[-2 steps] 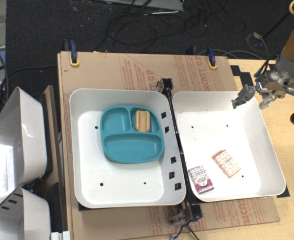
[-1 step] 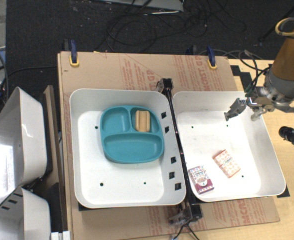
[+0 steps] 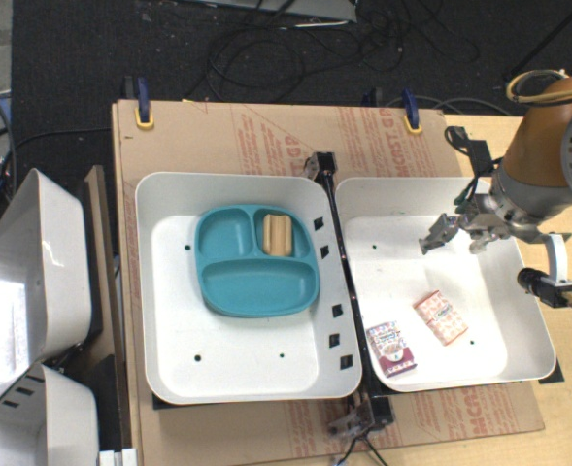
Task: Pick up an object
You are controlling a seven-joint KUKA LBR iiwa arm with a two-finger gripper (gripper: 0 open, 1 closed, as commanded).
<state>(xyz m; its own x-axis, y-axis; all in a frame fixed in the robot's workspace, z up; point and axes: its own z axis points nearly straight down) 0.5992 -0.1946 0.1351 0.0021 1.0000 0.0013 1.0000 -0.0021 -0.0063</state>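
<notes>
Two small packets lie in the right bin (image 3: 528, 357): a pink-red one (image 3: 440, 317) near the middle and a maroon-and-white one (image 3: 390, 348) by the front left corner. My gripper (image 3: 457, 240) hangs over the back part of the right bin, open, with nothing between its fingers. It is behind the pink-red packet and apart from it. In the left bin (image 3: 159, 289) a teal divided plate (image 3: 252, 284) carries a tan block (image 3: 278, 234) in its back right compartment.
The grey arm with its orange band (image 3: 548, 144) comes in over the right bin's back right corner. A black divider (image 3: 336, 260) runs between the bins. White tubs (image 3: 28, 280) stand off the bench at the left.
</notes>
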